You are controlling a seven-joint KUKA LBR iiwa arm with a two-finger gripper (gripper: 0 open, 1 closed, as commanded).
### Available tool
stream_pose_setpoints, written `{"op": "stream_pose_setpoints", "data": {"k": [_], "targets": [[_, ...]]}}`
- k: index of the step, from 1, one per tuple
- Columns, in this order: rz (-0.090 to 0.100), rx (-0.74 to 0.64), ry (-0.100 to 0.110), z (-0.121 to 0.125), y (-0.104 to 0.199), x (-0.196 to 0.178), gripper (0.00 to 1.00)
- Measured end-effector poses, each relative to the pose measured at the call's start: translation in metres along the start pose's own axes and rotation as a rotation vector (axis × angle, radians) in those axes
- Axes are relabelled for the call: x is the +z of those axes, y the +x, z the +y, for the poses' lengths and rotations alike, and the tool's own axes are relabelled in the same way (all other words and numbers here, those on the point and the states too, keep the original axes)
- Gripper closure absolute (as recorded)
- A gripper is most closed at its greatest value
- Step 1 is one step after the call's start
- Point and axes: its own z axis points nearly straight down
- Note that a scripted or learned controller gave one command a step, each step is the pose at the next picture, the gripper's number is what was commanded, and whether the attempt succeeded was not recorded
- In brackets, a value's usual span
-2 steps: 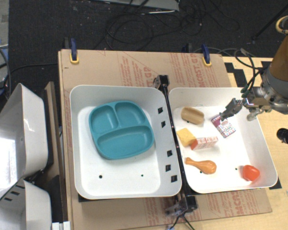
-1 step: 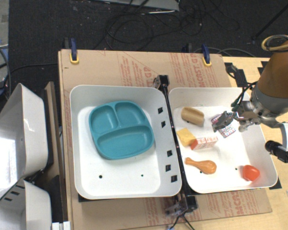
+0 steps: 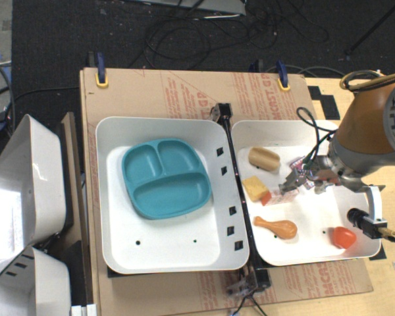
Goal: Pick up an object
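Toy food lay scattered in the right bin [image 3: 276, 259] for picking; the gripper [image 3: 291, 182] hovered near the cheese wedge [image 3: 255, 187], its opening impossible to tell.

The teal divided plate [image 3: 166, 178] looks like smooth, matt plastic; both white bins [image 3: 112, 242] appear glossy plastic; the board [image 3: 184, 91] beneath is rough brown cardboard with red print; at three o'clock, the arm's orange band [image 3: 372, 120] shines.

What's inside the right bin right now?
Right bin holds a bread roll, cheese wedge, drumstick and red piece. The hand hides whatever lies beneath it.
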Motion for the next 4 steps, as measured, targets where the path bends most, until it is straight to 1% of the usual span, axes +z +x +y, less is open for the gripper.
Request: {"op": "stream_pose_setpoints", "data": {"k": [1, 2, 3, 4], "targets": [[-0.002, -0.002, -0.007, 0.001, 0.000, 0.026, 0.00], [-0.002, 0.001, -0.007, 0.001, 0.000, 0.018, 1.00], [-0.003, 0.000, -0.010, 0.000, -0.004, -0.025, 1.00], [-0.003, -0.005, -0.011, -0.003, 0.002, -0.086, 1.00]]}}
